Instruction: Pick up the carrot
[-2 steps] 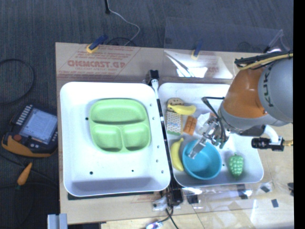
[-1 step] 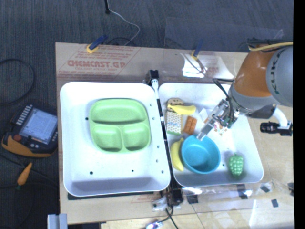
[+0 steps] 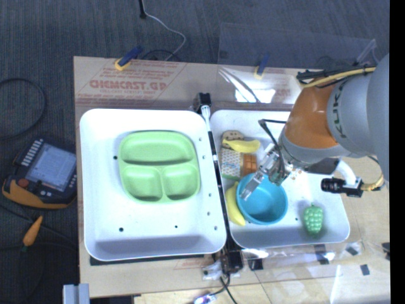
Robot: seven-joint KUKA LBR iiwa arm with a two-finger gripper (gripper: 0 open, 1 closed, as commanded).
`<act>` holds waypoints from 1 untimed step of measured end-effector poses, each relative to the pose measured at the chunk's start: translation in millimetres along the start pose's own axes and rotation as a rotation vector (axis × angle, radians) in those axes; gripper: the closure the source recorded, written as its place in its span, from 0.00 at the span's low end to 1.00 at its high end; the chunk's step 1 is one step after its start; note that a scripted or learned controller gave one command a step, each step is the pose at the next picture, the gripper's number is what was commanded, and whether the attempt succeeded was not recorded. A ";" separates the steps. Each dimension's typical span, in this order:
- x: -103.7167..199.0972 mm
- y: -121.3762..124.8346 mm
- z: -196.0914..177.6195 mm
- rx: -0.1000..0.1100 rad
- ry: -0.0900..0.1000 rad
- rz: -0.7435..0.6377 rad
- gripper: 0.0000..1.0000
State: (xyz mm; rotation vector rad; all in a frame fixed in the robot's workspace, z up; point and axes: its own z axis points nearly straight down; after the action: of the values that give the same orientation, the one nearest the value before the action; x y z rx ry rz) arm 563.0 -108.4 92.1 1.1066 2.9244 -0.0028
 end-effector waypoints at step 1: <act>-60.3 38.2 -66.1 0.003 0.006 0.177 0.00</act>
State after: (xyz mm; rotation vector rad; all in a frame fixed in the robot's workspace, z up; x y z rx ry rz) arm 632.5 -119.2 159.2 1.3636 2.8207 -0.0026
